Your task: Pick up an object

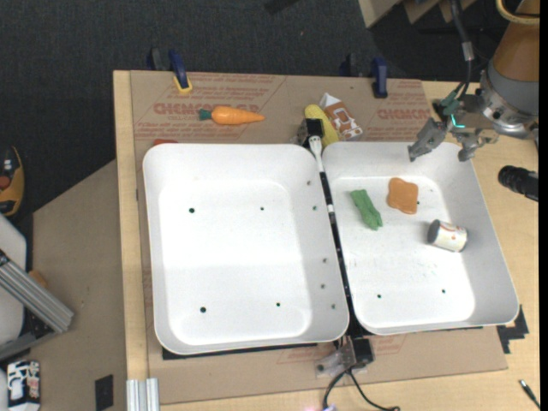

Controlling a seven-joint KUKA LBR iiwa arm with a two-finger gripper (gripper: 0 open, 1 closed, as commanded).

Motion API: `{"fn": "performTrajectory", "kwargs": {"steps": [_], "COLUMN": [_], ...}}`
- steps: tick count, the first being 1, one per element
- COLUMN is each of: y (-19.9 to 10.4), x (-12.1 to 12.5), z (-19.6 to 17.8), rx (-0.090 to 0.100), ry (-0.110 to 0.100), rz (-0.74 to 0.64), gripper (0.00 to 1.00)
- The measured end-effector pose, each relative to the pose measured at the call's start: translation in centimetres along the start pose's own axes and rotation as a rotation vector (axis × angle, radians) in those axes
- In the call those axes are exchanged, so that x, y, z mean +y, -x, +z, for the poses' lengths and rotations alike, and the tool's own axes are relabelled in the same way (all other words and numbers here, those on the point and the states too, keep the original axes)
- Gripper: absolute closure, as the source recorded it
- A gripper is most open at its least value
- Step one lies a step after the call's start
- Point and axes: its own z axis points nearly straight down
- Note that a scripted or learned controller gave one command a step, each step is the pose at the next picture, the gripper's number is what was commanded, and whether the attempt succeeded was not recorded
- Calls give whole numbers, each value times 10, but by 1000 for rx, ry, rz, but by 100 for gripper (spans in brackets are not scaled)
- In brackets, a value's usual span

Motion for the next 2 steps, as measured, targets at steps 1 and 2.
{"fn": "performTrajectory", "kwargs": {"steps": [1, 2], "y": [36, 15], "x": [-23, 22], "z": [165, 161], "rx": [4, -1], "ry": [-17, 4], "rz": [4, -3], "gripper": [0, 0]}}
